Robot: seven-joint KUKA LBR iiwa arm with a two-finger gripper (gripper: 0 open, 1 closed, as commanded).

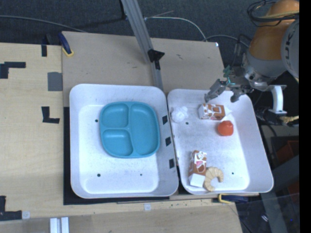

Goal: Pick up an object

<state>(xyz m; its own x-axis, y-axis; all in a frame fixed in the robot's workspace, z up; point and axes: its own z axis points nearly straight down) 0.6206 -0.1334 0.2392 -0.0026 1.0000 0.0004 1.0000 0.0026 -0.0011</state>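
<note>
Fingers [224, 94] apart above small carton [212, 111], apparently not touching.

Below me a pale wooden bench [121, 57] carries two shallow white bins, side by side and touching along their inner edges. The left bin [82, 144] is my landmark. The right bin [252, 144] sits directly to its right. A black mat [66, 154] peeks out from under the left bin's left and front edges. Beyond the left bin's far right corner, a grey metal bar [138, 23] slants across the bench. Far to the left of the left bin, black tape marks [12, 68] and a grey patch [55, 80] lie on the wood. A blue and yellow clamp [65, 45] sits beyond its far left corner.
</note>
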